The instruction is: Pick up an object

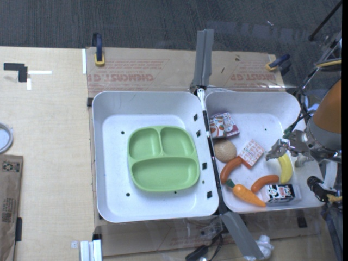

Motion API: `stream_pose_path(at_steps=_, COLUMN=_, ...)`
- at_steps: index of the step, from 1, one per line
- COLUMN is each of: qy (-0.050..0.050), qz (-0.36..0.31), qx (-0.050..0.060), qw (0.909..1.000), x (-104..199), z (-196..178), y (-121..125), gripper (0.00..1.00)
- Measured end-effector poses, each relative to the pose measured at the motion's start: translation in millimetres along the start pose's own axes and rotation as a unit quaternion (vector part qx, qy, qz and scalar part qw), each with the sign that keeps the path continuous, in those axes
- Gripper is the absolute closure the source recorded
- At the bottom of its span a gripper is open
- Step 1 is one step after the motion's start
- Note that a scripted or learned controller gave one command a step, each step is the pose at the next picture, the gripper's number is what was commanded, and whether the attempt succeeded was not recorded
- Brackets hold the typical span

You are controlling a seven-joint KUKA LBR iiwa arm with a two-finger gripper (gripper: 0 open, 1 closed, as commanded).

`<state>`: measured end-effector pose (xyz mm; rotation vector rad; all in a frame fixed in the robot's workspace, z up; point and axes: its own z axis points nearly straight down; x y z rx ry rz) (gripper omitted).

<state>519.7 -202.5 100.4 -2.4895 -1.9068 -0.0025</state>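
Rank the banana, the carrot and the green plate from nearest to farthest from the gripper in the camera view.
Measured from the gripper in the right bin:
1. Banana, right beside and just below the gripper.
2. Carrot, at the right bin's lower edge, toward the divider.
3. Green plate, in the middle of the left bin, across the divider.

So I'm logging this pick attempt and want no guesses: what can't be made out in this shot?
- Gripper: too small and cluttered in the camera view to tell its finger state, or whether it touches the banana.
- Arm: cut off by the right edge.
- Small carton: print too small to read.
- Red-and-white packet: label blurred.
- Roll of tape: cut off by the left edge.
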Motion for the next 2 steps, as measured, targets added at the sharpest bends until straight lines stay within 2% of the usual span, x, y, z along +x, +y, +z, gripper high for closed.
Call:
stream_pose_path(at_steps=1, qy=-0.001, qz=0.002, qx=0.0, qw=1.0, x=-1.1, z=-8.5, y=0.0, gripper=1.0)
stream_pose_path(at_steps=2, qy=-0.003, qz=0.015, qx=-0.001, qw=0.9999, x=48.8, z=-92.9, y=33.9, gripper=1.0)
